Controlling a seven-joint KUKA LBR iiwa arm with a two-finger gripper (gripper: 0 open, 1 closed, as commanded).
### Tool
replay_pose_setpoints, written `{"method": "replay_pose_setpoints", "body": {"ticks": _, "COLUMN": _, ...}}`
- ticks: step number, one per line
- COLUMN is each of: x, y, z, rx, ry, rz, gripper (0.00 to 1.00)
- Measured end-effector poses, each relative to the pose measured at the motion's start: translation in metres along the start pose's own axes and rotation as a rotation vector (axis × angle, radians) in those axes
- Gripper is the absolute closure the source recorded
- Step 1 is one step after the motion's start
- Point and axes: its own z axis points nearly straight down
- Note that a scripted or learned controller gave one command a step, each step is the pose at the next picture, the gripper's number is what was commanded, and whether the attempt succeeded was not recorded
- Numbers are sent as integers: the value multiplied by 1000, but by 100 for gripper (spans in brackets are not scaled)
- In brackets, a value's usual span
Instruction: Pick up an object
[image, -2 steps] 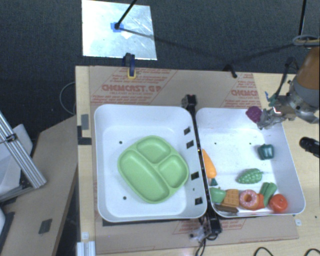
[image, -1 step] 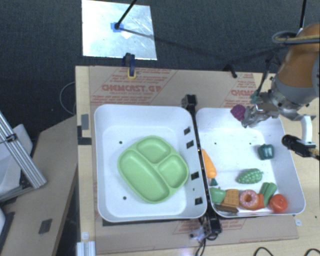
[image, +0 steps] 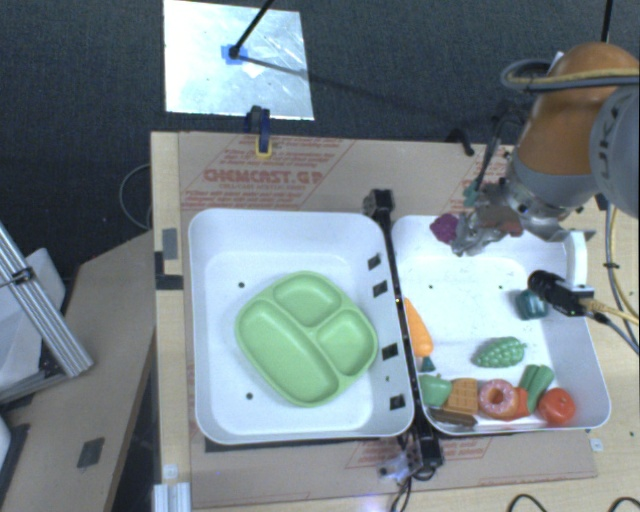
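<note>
I see the tool (image: 470, 238) hovering beside the purple object (image: 443, 228) at the right bin's (image: 585, 350) twelve o'clock, grip state unclear; next, I judge, descend and close.

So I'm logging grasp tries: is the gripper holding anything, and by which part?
Cannot be told: the gripper sits against a purple object at the bin's far edge.

The gripper (image: 470, 238) is blurred, so the set of its jaws cannot be read. Just beside the jaws, a purple object (image: 444, 228) is partly covered by them; whether it is touched cannot be told. Above the jaws, the arm (image: 575, 120) is cut off by the right edge. Well below the jaws, the waffle piece (image: 462, 396) overlaps a dark item (image: 452, 421).
</note>
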Motion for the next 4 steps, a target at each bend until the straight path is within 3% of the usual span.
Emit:
{"method": "replay_pose_setpoints", "body": {"ticks": 2, "x": 102, "y": -5, "z": 25, "rx": 1, "ry": -1, "rz": 1, "gripper": 100}}
{"method": "replay_pose_setpoints", "body": {"ticks": 3, "x": 131, "y": -4, "z": 23, "rx": 0, "ry": -1, "rz": 3, "gripper": 100}}
{"method": "replay_pose_setpoints", "body": {"ticks": 4, "x": 138, "y": -11, "z": 17, "rx": 1, "ry": -1, "rz": 4, "gripper": 100}}
